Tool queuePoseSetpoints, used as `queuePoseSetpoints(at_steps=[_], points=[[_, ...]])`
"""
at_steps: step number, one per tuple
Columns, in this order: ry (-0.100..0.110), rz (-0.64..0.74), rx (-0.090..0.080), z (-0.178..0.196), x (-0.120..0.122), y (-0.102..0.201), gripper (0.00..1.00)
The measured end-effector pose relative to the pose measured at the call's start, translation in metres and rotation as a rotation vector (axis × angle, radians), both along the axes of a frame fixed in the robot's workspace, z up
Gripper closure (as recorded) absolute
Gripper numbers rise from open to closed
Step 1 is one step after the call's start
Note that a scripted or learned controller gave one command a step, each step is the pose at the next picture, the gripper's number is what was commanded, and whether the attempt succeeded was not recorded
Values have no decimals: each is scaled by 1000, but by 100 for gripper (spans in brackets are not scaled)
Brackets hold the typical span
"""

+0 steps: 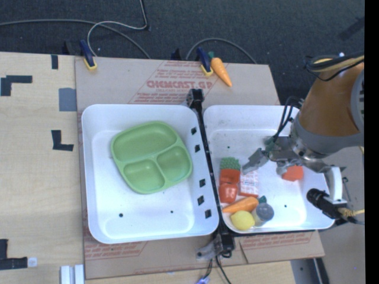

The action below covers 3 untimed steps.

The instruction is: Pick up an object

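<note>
Lowest in the frame, along the bottom rim of the right bin [308, 225], sits a cluster of small toys: a yellow lemon [242, 219], a grey round piece [263, 212] just beside it, and an orange carrot [240, 205] lying across the top of both. Above these, near the bin's left wall, a red block [228, 191] and a red-and-white packet [249, 184] lie side by side, with a small green brush-like piece [230, 164] just above the red block.

My arm [331, 108] reaches in from the right edge of the frame, its orange band over the right bin. My hand [260, 157] hangs over the middle of this bin, pointing toward the left, just above and to the right of the packet. One grey finger [256, 158] sticks out toward the toys; whether the fingers are apart or together I cannot tell. A small orange-red object [292, 173] shows just below my wrist, and I cannot tell whether it touches me.

Left of the divider, the left bin [98, 218] holds a green divided plate [151, 156] with three compartments, lying flat in its upper middle.

On the cardboard sheet [148, 81] covering the tabletop, a second carrot [221, 71] lies at the top centre of the frame, beside a blue clamp [204, 61]. Another blue clamp [88, 55] grips the sheet's upper left corner.
</note>
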<state>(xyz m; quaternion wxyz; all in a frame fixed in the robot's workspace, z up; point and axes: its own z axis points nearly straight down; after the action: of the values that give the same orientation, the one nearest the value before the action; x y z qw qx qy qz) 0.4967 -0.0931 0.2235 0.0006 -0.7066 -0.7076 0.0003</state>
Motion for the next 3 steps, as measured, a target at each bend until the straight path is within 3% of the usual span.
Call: queuePoseSetpoints(at_steps=[1,2,3], points=[[-6,-1,-1,-118,23,-3,0],[-14,-1,-5,-133,86,-2,0],[-22,-1,-8,-121,88,-3,100]])
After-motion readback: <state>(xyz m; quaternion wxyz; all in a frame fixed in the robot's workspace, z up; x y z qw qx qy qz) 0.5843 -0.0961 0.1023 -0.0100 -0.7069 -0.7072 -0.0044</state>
